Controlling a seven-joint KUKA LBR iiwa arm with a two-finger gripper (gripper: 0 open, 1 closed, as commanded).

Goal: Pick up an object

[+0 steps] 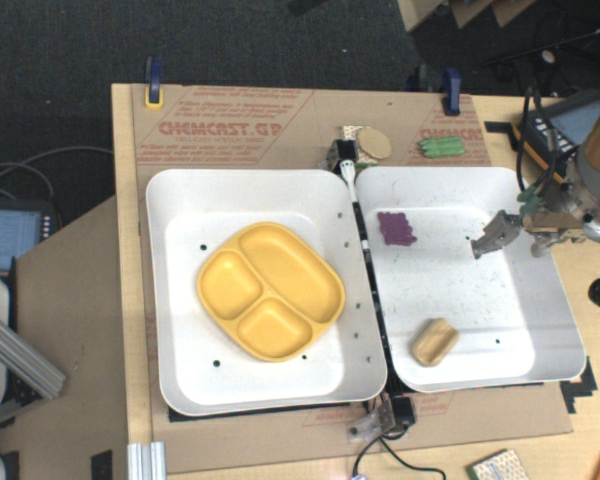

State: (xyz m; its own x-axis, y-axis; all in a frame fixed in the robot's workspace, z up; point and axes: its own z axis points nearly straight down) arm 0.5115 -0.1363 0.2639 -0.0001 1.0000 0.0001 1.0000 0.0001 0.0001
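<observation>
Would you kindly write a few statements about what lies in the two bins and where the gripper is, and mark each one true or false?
1. The yellow divided plate lies in the left bin. True.
2. The purple object lies in the left bin beside the plate. False: it lies in the right bin, near its far left corner.
3. The tan block is gripped by the gripper. False: it lies on the right bin's floor, near the front edge, apart from the gripper.
4. The gripper is over the right bin. True.
5. The green object lies inside the right bin. False: it lies on the board behind that bin.
</observation>
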